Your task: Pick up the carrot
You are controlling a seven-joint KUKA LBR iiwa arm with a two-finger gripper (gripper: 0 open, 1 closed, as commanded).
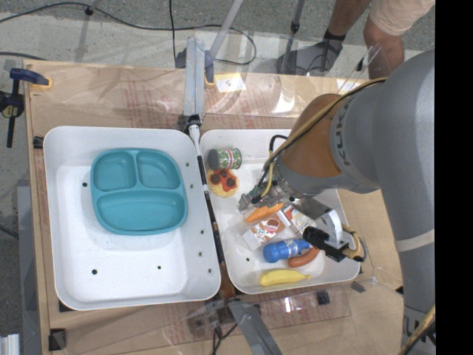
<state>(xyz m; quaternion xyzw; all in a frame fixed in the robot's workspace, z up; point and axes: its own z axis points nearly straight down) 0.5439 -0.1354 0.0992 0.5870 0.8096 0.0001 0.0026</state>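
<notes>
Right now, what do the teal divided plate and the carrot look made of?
Teal divided plate: likely molded plastic, matte, given its uniform color and soft rounded compartment edges. Carrot: probably a plastic toy, with smooth, even orange color, though it is too small to be sure.

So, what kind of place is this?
Probably a robot lab, not a kitchen: toy food such as a carrot lies in a white bin on a taped bench, with cables on the floor.

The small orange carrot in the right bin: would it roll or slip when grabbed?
The small orange carrot looks tapered and smooth, so it may slip from a pinch. Lying partly on the flat printed packet, it could slide when nudged. It probably stays stiff.
</notes>
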